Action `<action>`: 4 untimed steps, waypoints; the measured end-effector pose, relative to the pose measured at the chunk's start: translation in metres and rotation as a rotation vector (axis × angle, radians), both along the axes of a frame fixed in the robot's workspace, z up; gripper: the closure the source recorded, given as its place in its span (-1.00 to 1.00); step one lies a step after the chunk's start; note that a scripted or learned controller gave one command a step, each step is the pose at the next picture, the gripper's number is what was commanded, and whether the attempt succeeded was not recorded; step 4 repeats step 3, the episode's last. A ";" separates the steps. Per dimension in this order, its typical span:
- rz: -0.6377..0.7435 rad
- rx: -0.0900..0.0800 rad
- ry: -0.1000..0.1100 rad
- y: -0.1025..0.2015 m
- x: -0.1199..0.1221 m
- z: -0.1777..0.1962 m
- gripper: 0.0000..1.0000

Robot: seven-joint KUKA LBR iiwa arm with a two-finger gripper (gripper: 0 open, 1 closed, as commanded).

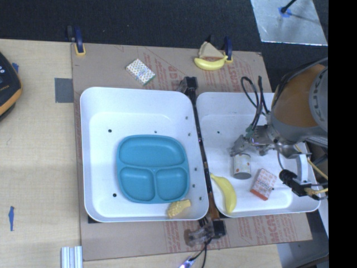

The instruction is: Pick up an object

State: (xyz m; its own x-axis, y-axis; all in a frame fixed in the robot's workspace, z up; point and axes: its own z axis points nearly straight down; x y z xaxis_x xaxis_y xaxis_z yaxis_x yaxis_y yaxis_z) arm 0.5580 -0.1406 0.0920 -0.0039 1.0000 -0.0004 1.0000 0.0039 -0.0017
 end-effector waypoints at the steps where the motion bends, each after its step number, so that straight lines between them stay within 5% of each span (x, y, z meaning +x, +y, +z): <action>1: 0.001 0.001 0.003 0.024 -0.062 -0.001 -1.00; 2: 0.005 0.000 0.004 0.023 -0.062 0.009 1.00; 3: 0.001 0.001 0.000 0.091 -0.008 0.100 1.00; 4: 0.001 0.001 0.000 0.091 -0.008 0.100 1.00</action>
